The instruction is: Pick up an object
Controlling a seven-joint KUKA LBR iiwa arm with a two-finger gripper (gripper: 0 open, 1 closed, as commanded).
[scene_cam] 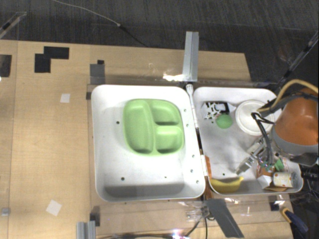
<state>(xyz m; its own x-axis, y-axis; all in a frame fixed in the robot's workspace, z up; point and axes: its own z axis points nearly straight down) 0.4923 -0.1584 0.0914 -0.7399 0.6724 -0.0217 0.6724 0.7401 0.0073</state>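
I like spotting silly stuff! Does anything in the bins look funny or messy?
Nothing looks broken or spilled. The green divided plate lies a bit crooked in the left bin, and a banana hugs the right bin's front edge.

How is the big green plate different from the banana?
The green plate is wide, split into three sections, and lies in the left bin. The banana is yellow, thin and curved, and lies by the near edge of the right bin. Each rests on a white bin floor, untouched by the gripper.
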